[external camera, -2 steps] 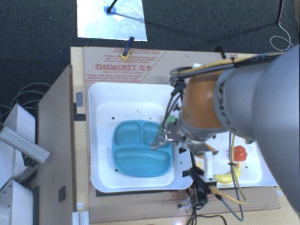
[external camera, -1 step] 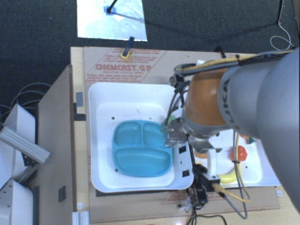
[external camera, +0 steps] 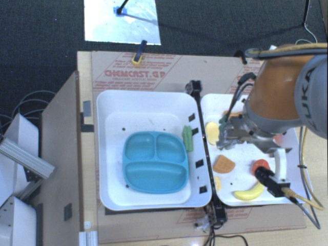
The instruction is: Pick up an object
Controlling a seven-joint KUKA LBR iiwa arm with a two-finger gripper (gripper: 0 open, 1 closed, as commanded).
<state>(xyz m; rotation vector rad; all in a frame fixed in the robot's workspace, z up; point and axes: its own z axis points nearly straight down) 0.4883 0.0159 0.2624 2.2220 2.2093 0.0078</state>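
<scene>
- The claw point(external camera: 224, 136) hangs over the right bin's point(external camera: 294, 142) left part; whether it is apart or together, I cannot tell.
- Orange wedge-shaped toy point(external camera: 224, 164) lies just below the claw, by the bin's left wall.
- Banana point(external camera: 249, 192) rests near that bin's front edge, a red piece point(external camera: 260, 165) above it.
- Left bin point(external camera: 110, 137) holds a blue divided plate point(external camera: 155, 162), with a green piece point(external camera: 187, 138) at the plate's right.
</scene>
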